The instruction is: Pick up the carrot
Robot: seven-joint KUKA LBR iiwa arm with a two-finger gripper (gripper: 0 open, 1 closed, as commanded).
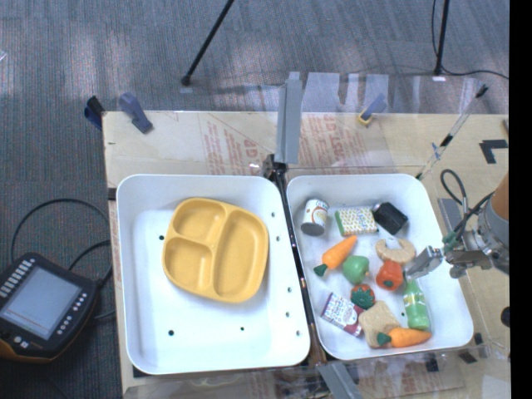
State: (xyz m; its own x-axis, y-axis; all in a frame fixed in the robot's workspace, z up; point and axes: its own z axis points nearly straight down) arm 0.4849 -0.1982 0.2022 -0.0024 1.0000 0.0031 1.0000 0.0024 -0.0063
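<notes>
I see a yellow plate (217,249) in the left bin (141,339). A carrot (336,254) lies at ten o'clock in the right bin (453,322). I cannot tell the gripper's (426,261) finger state.

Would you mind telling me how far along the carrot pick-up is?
Nothing looks done yet: both orange toy carrots, one mid-bin and one at the near edge, lie in the right white bin. The claw hovers at the bin's right side. Reaching, grasping and lifting remain.

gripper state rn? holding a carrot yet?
Gripper: over the right bin's right side, nothing visible between its fingers; open or shut cannot be told. Both carrots lie in the bin.
</notes>
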